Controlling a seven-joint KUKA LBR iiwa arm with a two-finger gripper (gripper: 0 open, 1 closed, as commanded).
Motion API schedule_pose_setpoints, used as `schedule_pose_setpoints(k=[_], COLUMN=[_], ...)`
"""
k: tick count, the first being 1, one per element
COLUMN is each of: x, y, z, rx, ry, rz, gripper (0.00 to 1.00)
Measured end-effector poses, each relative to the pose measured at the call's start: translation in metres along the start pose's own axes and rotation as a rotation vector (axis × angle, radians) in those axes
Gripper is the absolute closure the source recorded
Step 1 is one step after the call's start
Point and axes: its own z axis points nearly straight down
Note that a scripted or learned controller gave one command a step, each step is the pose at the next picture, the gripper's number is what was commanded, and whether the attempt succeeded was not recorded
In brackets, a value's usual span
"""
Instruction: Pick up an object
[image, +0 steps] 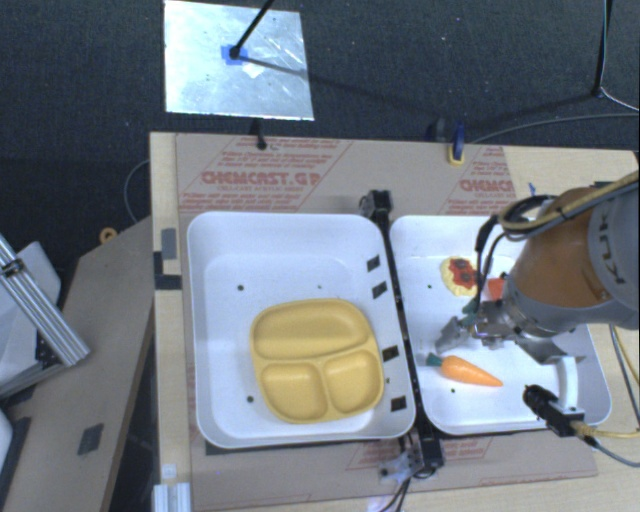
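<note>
Right of frame centre, the jaws (458, 333) hover in the right bin (600, 400) just above a toy carrot (468, 371); whether they are spread, I cannot tell.

An orange toy carrot (468, 371) with a small green stem end is seen lying flat in the right bin (432, 300), towards six o'clock of its floor, its green end pointed to nine o'clock, its tip to four o'clock

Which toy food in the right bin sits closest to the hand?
The carrot, orange with a green tip, just below the hand; the small pizza lies farther up.
</note>
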Motion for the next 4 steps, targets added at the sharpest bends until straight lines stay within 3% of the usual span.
schedule_pose_setpoints(k=[1, 2, 4], x=[0.0, 0.001, -0.001], y=[0.001, 0.002, 0.006], z=[0.04, 0.028, -0.099], rx=[-0.004, -0.008, -0.012], ry=[-0.001, 0.001, -0.003], rz=[0.001, -0.001, -0.003], gripper=[0.0, 1.0, 1.0])
